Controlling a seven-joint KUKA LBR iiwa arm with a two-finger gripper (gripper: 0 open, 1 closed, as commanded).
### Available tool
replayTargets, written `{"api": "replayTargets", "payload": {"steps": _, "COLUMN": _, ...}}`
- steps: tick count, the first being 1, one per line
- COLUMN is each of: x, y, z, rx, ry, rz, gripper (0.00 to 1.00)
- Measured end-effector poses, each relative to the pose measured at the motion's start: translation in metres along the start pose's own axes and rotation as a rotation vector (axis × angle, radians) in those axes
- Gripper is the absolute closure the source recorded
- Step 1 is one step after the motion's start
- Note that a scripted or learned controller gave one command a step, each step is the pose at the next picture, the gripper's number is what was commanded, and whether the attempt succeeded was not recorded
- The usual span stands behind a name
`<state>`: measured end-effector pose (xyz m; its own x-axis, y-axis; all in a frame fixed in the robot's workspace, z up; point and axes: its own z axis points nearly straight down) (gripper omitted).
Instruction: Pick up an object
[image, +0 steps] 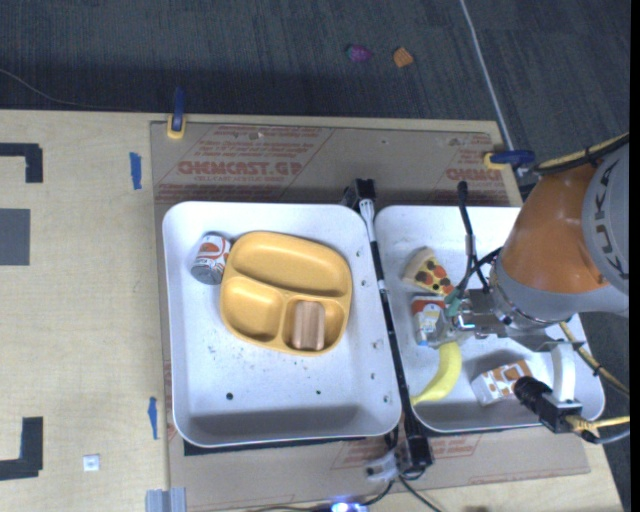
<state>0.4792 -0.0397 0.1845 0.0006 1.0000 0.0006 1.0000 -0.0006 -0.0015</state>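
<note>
The arm (560, 240) is reaching in from the right and is hanging low over the right bin (395, 300), with the gripper (458, 318) sitting near the middle of that bin. The wrist and cables are covering it, so I cannot tell its state or if anything is inside it.

Several things are lying close under it. A small packet with a red and white label (427, 322) is lying just left of the gripper, maybe touching it. A banana (443, 375) is lying just on the near side, running toward the near left corner of the bin. A slice of toy pizza (426, 270) is lying on the far side, and a small box with orange marks (500, 380) is lying near the right side. The task's object is most likely the packet or the banana, in my judgement.

In the left bin (190, 360), a yellow divided plate (285, 290) is carrying a brown piece (308, 325), and a small can (210, 258) is lying at its far left edge.

The risk here is the crowding. The gripper may be catching two things together, or pushing the banana aside, and the thin packet may be slipping out when the arm is lifting.
</note>
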Motion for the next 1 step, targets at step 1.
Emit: {"api": "replayTargets", "payload": {"steps": 1, "x": 0.0584, "y": 0.0418, "z": -0.0001, "rx": -0.003, "ry": -0.001, "rz": -0.002, "gripper": 1.0}}
